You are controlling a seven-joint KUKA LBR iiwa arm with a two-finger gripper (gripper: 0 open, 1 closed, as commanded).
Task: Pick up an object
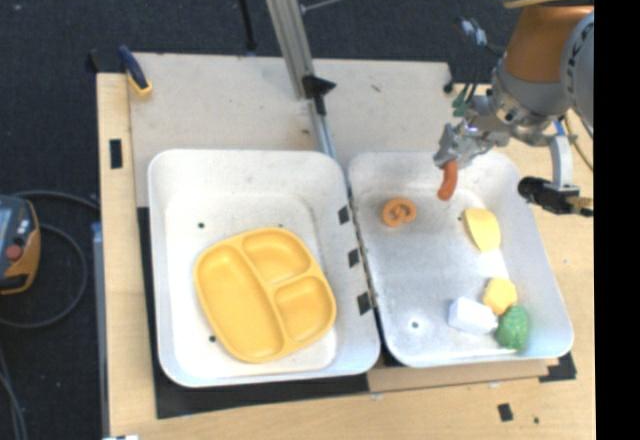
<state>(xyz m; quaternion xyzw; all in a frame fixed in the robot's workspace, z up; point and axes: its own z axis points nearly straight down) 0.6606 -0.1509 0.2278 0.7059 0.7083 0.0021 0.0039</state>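
A small orange-red sausage-shaped toy [447, 180] is gripped by the two-finger gripper [453, 158], lifted at the right white bin's [425, 258] 12 o'clock edge.

Left bin [170, 178] holds a divided tray [264, 293]; right bin [420, 178] holds a ring-shaped item [398, 213] toward its rear left, with four items [483, 228] [499, 292] [468, 314] [513, 327] along its right side toward the front corner.
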